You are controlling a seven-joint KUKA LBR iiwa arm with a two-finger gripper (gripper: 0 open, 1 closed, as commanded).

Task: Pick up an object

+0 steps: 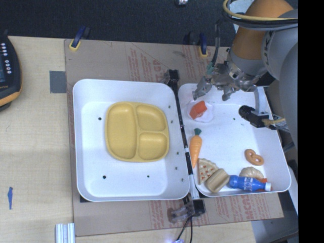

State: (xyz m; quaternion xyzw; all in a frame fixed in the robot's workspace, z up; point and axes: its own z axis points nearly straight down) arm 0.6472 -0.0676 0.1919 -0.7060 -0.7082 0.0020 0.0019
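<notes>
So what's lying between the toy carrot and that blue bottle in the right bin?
In the camera view, a waffle piece and a bread roll lie between the carrot and the blue bottle, near the bin's front edge.

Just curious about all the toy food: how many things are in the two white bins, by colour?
Yellow: 1, divided plastic plate
Orange: 2, carrot, salmon piece
Brown or tan: 4, pretzel, waffle, two bread rolls
Blue: 1, bottle
Total: 8
</notes>
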